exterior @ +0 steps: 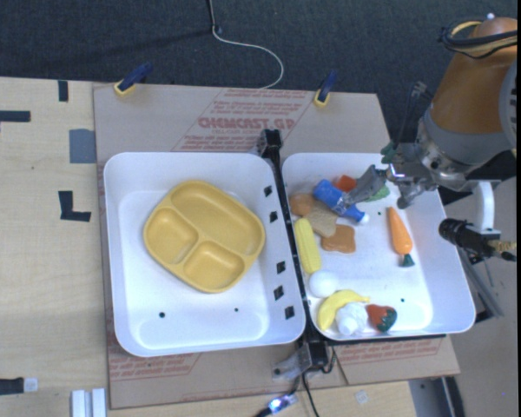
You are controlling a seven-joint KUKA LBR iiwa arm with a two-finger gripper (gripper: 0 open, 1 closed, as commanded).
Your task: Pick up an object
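Far left: bare tan bench [35, 259] with black tape marks, then a cardboard sheet [234, 120] clamped at its top edge under 2 white shallow plastic bins.

In the left bin [126, 320]: 1 yellow plastic plate with 3 compartments [204, 234], flat and slightly turned, near the middle. Wide white floor on every side of it, most of all toward the near edge. Probably left there as a drop-off place.

Across the black-clipped divider, the right bin [443, 307], with the toy food crowded against its left and near walls: a yellow corn cob [307, 245] lying along the divider, a white egg [322, 282] just below it, a yellow banana [340, 302] touching a white lump [351, 320], and a red-and-green piece [383, 317] beside that. Higher up, tan cookie-like pieces [334, 233] under a blue cylinder-shaped toy [337, 200], with a small orange-red piece [346, 182] near it. Further right, an orange carrot [399, 235] lying alone, clear floor around it.

Gripper [389, 183] low over the bin's upper right, tilted toward the blue toy, the left finger tip [362, 192] seemingly at or on it. Fingers spread apart, nothing seen held between them. Contact with the blue toy hard to judge from above.

Judged: the carrot the easier target, free on all sides; the blue toy hemmed in by neighbours. Right wall close to the arm, little room for sideways swing.
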